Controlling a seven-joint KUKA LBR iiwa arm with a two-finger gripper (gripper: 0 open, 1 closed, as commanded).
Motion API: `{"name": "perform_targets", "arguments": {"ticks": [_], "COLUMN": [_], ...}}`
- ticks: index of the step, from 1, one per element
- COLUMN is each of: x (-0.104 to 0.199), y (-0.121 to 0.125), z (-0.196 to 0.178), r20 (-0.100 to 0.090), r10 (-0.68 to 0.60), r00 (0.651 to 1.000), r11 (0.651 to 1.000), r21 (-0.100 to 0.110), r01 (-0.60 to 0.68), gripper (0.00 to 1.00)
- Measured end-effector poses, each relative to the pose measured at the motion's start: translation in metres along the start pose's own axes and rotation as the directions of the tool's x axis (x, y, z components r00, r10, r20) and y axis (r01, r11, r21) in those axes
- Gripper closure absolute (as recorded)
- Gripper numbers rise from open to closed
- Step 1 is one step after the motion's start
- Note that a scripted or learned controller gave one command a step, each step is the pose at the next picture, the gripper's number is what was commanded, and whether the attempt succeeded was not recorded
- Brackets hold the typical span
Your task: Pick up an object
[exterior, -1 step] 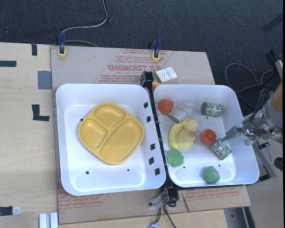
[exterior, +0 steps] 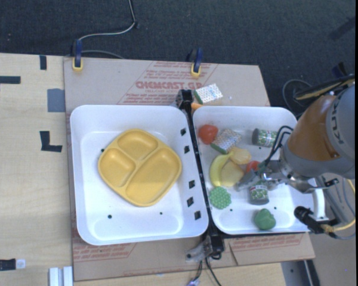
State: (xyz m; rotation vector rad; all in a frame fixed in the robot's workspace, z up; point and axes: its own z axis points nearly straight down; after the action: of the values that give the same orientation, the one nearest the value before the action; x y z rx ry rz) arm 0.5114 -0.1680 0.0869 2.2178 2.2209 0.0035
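One grey metal hand [exterior: 258, 179] is low in the right white plastic bin [exterior: 286, 222], directly over a small green-labelled can [exterior: 258, 193]; whether it is open or closed cannot be told. Just beside it lie a yellow banana-shaped toy [exterior: 221, 170], a red round toy [exterior: 207, 133] and a green knobbly ball [exterior: 220, 198]. Across the divider, the left white bin [exterior: 83, 177] holds a yellow sectioned plate [exterior: 140, 167].

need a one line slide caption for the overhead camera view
Arm's tool low in the right bin among small toy foods, a yellow divided plate alone in the left bin.
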Motion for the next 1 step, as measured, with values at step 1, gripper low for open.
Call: {"name": "perform_targets", "arguments": {"ticks": [1], "x": [0.068], "y": [0.0372], "z": [0.0], "r20": [0.011], "r10": [0.005], "r00": [1.0], "r11": [1.0], "r21": [-0.006], "r01": [-0.005], "gripper": [0.0]}}
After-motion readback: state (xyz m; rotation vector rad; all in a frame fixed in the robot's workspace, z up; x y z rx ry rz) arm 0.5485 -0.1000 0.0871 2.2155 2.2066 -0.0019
